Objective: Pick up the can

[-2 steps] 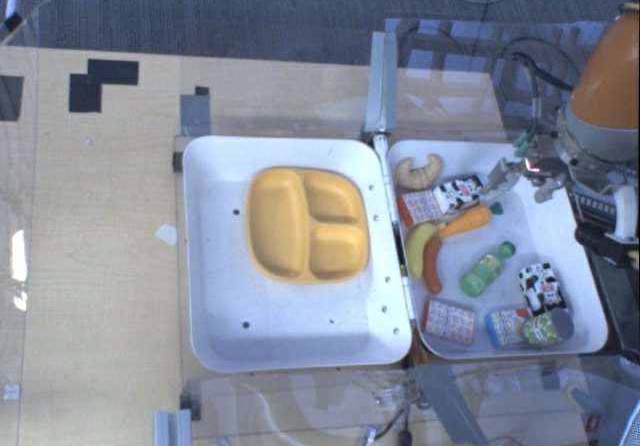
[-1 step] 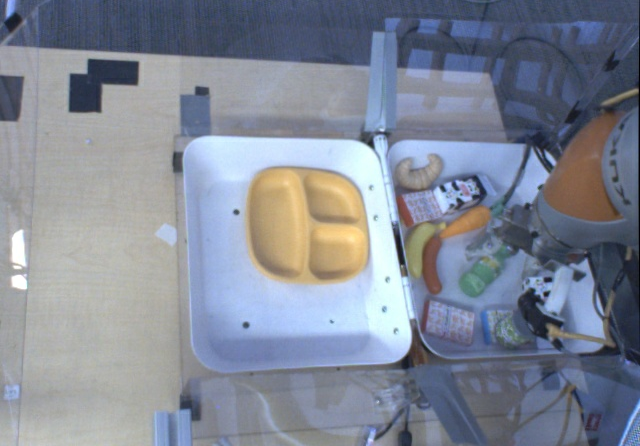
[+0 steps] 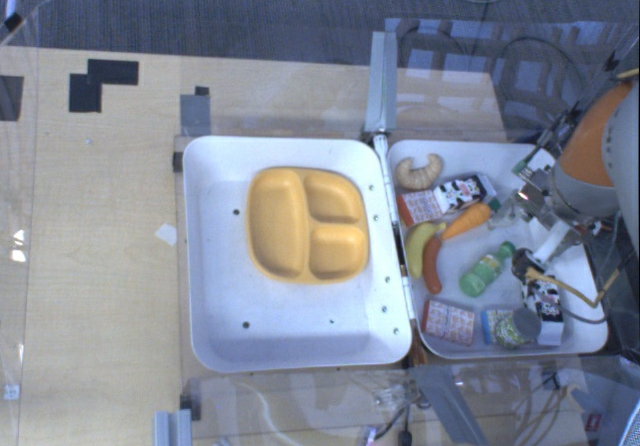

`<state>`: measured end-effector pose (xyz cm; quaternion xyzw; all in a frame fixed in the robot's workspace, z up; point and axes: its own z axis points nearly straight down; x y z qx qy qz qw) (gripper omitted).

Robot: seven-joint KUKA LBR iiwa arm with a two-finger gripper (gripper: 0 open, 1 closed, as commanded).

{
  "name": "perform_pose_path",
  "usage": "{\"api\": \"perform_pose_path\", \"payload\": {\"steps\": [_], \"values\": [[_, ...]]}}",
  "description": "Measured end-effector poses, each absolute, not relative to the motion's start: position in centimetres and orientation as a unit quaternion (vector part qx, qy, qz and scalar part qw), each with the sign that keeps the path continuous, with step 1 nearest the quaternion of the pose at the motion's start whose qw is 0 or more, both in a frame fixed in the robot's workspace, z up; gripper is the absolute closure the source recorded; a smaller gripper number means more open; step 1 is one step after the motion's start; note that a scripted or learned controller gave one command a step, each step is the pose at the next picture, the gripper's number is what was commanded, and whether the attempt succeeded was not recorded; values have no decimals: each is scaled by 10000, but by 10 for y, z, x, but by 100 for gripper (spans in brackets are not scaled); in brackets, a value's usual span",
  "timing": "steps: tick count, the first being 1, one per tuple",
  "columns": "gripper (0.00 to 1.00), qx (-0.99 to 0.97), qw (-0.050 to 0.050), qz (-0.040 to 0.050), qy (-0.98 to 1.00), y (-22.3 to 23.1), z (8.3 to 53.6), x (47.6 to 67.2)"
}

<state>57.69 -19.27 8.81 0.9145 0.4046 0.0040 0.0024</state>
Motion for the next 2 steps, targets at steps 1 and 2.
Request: {"api": "perform_pose_path", "payload": {"steps": [1, 2], "values": [[0, 9156, 18, 20, 4022, -180, 87, 656], [0, 9746, 4, 24, 2241, -123, 87, 648]]}}
